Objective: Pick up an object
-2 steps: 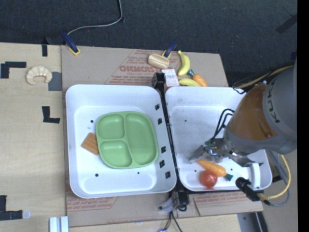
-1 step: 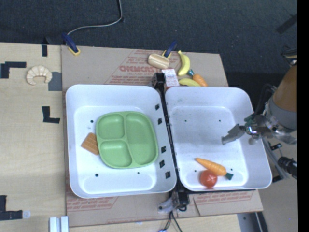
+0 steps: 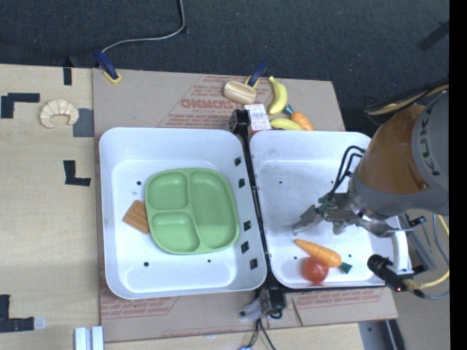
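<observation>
In the right bin (image 3: 292, 159), near its front edge, lie a toy carrot (image 3: 319, 251) and a red tomato (image 3: 314, 270), touching each other. My gripper (image 3: 318, 226) hangs just above and behind the carrot, over the bin's middle. Its fingers are spread open with nothing between them. The left bin (image 3: 120, 159) holds a green divided plate (image 3: 192, 210) with a flat orange-brown piece (image 3: 136, 216) tucked at the plate's left edge.
Behind the bins on the cardboard sit a bread roll (image 3: 238, 90), two bananas (image 3: 277, 97), a small carrot-like piece (image 3: 301, 120) and a small box (image 3: 257, 117). A croissant (image 3: 58, 113) lies far left on the bench. The grey arm (image 3: 398, 170) covers the right bin's right side.
</observation>
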Controlling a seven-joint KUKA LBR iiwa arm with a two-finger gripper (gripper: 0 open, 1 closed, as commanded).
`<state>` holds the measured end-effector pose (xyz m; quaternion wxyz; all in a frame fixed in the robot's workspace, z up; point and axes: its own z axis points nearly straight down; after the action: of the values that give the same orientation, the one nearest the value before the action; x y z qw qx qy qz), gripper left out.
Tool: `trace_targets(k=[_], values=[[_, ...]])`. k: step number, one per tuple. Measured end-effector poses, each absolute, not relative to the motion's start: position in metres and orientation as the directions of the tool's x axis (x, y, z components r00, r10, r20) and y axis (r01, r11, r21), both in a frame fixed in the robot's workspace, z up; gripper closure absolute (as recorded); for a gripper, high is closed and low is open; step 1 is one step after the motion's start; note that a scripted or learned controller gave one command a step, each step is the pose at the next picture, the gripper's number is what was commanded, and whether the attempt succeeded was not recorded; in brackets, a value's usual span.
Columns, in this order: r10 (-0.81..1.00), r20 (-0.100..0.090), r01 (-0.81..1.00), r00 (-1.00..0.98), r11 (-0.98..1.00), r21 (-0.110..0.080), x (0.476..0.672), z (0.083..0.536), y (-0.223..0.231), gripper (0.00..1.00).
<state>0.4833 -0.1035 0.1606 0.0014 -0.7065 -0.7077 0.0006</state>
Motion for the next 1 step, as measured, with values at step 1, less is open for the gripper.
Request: trace_targets(k=[1], values=[[1.000, 0.001, 1.000, 0.000, 0.000, -0.003, 0.4827, 0.0921, -0.1083, 0.00]])
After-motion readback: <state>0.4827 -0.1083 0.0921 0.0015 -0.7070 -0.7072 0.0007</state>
